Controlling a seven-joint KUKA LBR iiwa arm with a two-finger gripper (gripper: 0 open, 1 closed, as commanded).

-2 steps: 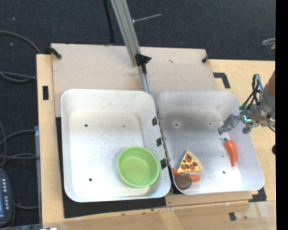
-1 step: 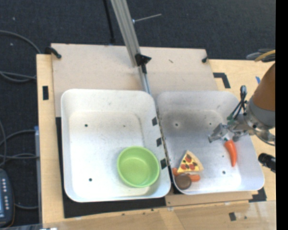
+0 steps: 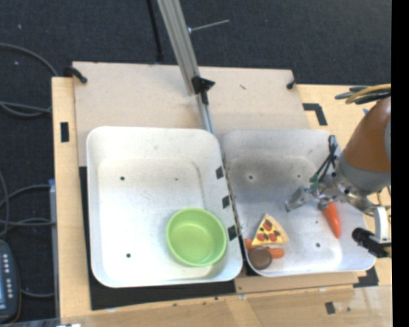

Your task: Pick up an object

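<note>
Two bins sit side by side on the counter (image 3: 157,101). In the right bin (image 3: 259,157) we see a carrot (image 3: 333,220), its long axis near upright in view, tip toward the near edge. The jaws (image 3: 301,199) hover just beside it; we cannot tell their gap. A pizza slice (image 3: 268,231) lies nearby; the left bin (image 3: 136,159) holds a bowl (image 3: 195,236).

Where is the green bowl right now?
The green bowl sits in the left bin, at its near right corner, just across the divide from the pizza slice.
</note>
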